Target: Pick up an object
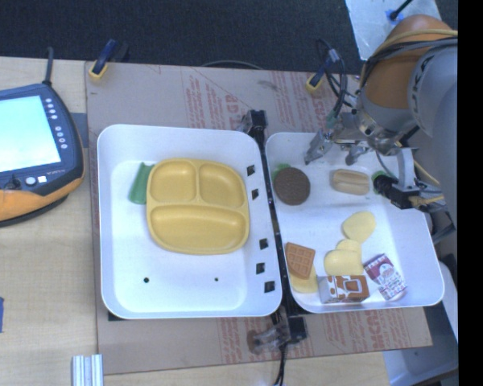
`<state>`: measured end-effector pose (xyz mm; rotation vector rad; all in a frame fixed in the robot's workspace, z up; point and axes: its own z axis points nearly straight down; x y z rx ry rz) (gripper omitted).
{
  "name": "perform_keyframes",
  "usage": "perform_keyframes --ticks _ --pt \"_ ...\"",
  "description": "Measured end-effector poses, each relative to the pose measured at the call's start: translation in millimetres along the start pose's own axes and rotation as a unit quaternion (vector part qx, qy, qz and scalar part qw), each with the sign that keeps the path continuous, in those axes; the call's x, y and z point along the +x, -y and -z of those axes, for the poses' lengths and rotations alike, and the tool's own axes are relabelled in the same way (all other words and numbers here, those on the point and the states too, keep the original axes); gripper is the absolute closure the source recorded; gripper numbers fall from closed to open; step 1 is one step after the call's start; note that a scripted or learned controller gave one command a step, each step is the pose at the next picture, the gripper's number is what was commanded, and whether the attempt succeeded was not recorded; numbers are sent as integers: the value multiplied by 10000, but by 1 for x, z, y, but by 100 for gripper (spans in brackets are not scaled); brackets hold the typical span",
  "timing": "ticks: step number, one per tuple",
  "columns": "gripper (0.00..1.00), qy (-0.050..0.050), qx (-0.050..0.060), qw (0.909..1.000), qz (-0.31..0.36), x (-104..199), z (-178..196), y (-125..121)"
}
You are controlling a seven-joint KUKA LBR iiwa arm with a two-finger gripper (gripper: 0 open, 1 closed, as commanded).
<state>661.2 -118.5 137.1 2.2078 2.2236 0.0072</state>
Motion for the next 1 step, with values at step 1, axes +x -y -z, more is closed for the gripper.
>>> perform_keyframes --ticks 1 --pt "0 9 15 10000 -5 19 -41 20"
